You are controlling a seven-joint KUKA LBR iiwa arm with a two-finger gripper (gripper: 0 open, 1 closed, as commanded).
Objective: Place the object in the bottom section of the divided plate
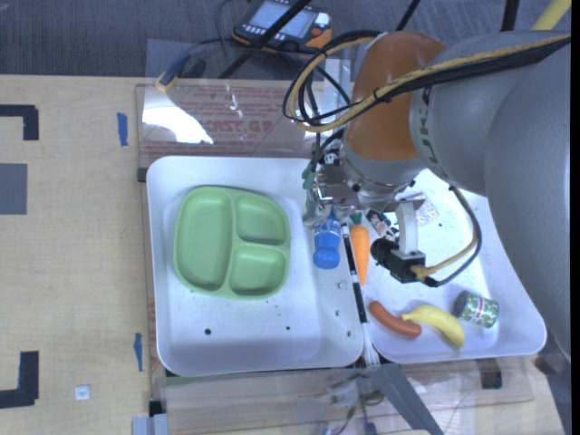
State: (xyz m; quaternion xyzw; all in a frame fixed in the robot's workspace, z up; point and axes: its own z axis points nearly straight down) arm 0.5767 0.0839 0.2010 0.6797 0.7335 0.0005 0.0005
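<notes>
Status: task not complete. The divided plate (232, 241), green with 3 compartments, lies in the left bin (181, 333), and all 3 compartments appear bare. Nothing has been delivered to the bottom section.

Gripper (337, 214): positioned over the ridge where the 2 bins meet, under the grey arm (471, 107) and its orange band (394, 89). A blue object (326, 246) and an orange carrot (360, 250) sit directly below it. Wrist hardware and cables cover the fingertips, so it cannot be told whether the gripper is parted, closed, or gripping either item. Which item is the intended one is also uncertain; judged by position, the blue object is the likelier candidate.

Other contents of the right bin (521, 324): a red sausage-like piece (395, 322), a banana (439, 323) touching it, and a small green can (477, 309) just beside the banana.

Remaining work, as a judgement: confirm a hold, lift, carry left, release over the bottom section.

Clearance: the route left to the plate is open, with bare bin floor around the plate. The raised bin rims at the centre are the 1 obstruction; a low carry risks catching them.
</notes>
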